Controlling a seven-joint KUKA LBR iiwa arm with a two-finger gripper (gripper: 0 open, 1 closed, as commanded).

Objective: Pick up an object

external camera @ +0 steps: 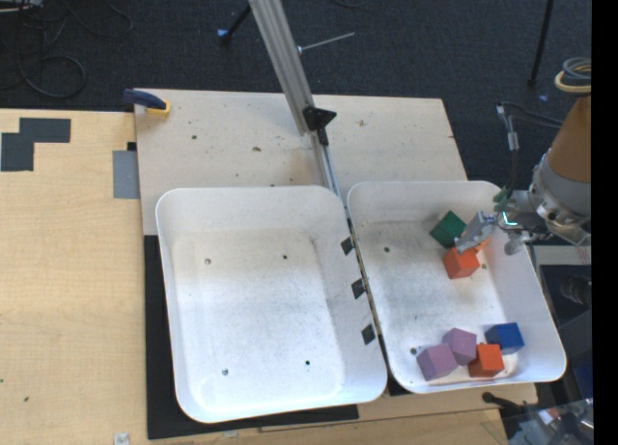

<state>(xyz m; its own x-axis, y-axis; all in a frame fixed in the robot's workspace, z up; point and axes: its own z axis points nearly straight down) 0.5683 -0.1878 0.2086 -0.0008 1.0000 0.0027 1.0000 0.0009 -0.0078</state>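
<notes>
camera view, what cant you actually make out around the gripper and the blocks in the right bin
- Gripper: small and blurred in the camera view; open or shut, cannot tell.
- Orange block just below it: gripped, touched or apart, too blurred to tell.
- Arm: cut off by the right edge.
- Second orange block in the near corner: partly hidden behind the purple blocks and blue block.

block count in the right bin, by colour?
Orange blocks: 2
Purple blocks: 2
Green block: 1
Blue block: 1
Total: 6
</notes>
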